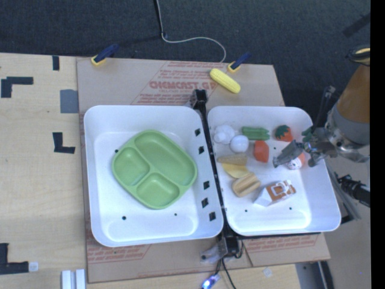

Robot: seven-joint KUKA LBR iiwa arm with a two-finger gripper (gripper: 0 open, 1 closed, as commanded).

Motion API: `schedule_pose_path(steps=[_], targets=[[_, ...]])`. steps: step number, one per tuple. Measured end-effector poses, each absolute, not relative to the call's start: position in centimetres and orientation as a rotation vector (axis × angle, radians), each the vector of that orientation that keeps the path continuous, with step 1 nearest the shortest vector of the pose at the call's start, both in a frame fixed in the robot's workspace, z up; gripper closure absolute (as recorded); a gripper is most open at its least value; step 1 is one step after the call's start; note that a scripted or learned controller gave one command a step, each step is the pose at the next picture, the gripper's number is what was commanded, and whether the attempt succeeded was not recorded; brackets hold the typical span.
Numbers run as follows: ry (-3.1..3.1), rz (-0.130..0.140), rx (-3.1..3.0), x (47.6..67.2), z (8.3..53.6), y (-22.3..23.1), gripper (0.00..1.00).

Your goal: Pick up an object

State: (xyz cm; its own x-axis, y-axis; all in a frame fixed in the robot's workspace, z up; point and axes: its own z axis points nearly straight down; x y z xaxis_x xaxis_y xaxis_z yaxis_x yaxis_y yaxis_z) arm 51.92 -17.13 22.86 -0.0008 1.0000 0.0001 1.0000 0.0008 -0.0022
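**Gripper hanging over the right bin's far-right side, toys lying to its left**

The arm [355, 110] is reaching in over the right bin [319, 221]. The gripper [295, 155] is hovering near the right rim; its fingers are appearing slightly apart, clamping nothing. The red toy [260, 152] is lying just left of the fingertips; the small box [278, 191] is sitting below, toward the near edge.
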Motion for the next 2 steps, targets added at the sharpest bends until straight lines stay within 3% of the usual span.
schedule_pose_path(steps=[1,2], targets=[[-2.216,0.009,-2.207,48.4,14.4,-11.0,0.00],[-2.228,-0.001,-2.218,53.9,8.1,-9.6,0.00]])
